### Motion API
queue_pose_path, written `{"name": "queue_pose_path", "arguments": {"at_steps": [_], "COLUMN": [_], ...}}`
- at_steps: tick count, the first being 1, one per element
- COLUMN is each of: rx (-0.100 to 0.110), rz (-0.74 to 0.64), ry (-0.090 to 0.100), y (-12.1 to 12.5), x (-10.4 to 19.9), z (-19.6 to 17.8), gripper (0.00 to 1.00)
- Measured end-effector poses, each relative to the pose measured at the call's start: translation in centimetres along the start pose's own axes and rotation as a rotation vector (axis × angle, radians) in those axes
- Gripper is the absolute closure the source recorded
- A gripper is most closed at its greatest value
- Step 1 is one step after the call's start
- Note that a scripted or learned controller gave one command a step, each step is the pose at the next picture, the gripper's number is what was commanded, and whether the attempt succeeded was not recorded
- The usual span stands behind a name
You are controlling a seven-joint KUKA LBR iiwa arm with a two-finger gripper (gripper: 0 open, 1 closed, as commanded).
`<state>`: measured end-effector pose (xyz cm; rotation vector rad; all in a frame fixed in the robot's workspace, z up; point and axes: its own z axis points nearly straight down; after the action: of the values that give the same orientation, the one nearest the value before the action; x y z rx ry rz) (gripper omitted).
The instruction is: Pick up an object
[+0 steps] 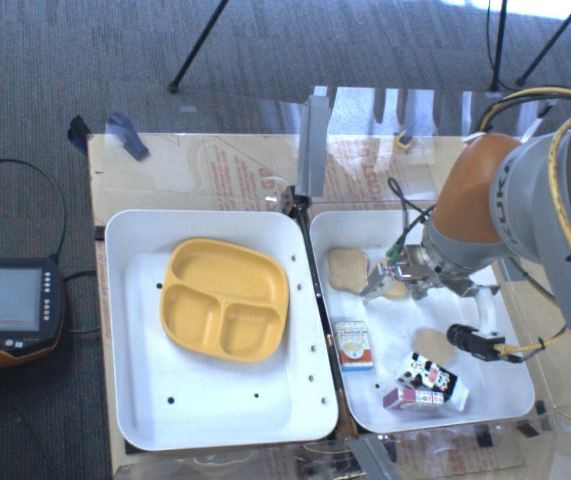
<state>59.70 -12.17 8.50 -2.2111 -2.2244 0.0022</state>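
You have the two-finger metal gripper point(393, 278) low in the right white bin point(510, 393), right of centre frame, just beside the tan round biscuit-like piece point(347, 268); centre over it first, its grip state I cannot tell

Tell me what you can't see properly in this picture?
- Gripper: small and dark against the arm; open or shut cannot be told in the camera view.
- Small tan piece under the gripper: partly covered; touching or not is unclear.
- Small box: its print is too tiny to read.
- Carton: lying tilted, its label is blurred.
- Arm: cut off by the right edge.
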Motion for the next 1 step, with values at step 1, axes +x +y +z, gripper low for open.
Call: {"name": "queue_pose_path", "arguments": {"at_steps": [1], "rx": [0.005], "rz": [0.008], "ry": [0.0], "y": [-7.89], "x": [2.5], "z": [0.13], "gripper": [0.0]}}
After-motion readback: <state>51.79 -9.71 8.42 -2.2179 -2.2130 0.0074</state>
